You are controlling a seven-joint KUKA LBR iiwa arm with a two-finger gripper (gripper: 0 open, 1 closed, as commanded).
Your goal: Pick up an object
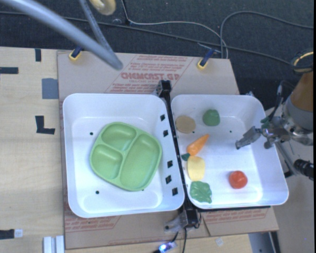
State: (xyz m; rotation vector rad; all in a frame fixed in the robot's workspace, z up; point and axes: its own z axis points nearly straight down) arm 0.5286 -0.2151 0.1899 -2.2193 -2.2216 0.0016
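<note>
The right bin (253,105) holds several toy foods: a tan round piece (185,124), a green ball-like piece (211,117), an orange carrot (198,144), a yellow piece (196,168), a dark green leafy piece (200,192) and a red tomato (238,179). My gripper (251,137) hangs over the right side of this bin, near its right wall. It is above and to the right of the tomato and touches none of the foods. Nothing is seen in its grasp.
The left bin (76,115) holds a light green divided plate (126,156). A black divider (171,141) runs between the two bins. Both rest on cardboard (147,70). Cables trail across the dark floor behind, and the arm's grey body (300,115) stands at the right edge.
</note>
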